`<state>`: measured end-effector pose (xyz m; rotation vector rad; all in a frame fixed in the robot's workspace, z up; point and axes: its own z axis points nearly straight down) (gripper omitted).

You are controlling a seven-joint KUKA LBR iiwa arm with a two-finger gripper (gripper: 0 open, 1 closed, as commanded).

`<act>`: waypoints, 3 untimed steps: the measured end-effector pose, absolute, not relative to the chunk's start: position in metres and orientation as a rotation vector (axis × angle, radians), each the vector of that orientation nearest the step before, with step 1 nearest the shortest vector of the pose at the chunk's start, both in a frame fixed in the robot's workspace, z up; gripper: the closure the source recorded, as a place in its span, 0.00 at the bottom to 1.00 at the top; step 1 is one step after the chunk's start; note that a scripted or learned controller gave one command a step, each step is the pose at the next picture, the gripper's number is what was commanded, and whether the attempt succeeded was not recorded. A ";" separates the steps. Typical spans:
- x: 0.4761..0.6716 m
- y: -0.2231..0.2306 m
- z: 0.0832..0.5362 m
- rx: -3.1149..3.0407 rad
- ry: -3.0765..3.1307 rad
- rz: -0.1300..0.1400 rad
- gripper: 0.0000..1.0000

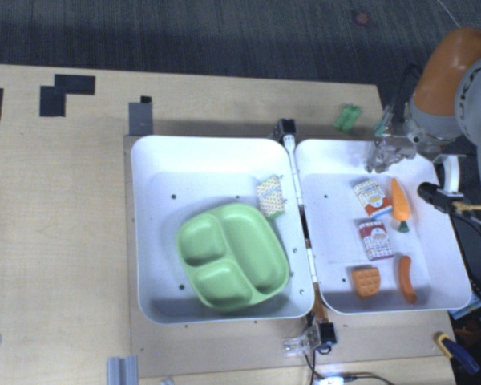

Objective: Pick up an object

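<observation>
Pincer (382, 157) hovers over the right white plastic bin's (337, 239) far corner, grip unreadable, likely lining up above the small printed carton (368, 194) just beside.

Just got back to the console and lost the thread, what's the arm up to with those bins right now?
The grey KUKA arm with the orange band reaches in from the right, its pincer over the back edge of the right white bin. Nothing shows between its fingers. Below it in that bin lie a small white and orange carton, an orange toy carrot, a red and white packet, an orange waffle-like square and an orange sausage shape. The left white bin holds a green divided plastic plate and a small patterned packet.
</observation>
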<state>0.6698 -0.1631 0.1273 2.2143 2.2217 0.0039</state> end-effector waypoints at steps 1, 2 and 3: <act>0.670 -0.206 0.086 2.216 2.220 0.004 1.00; 0.670 -0.200 0.085 2.221 2.233 0.010 0.00; 0.672 -0.202 0.098 2.208 2.226 0.012 1.00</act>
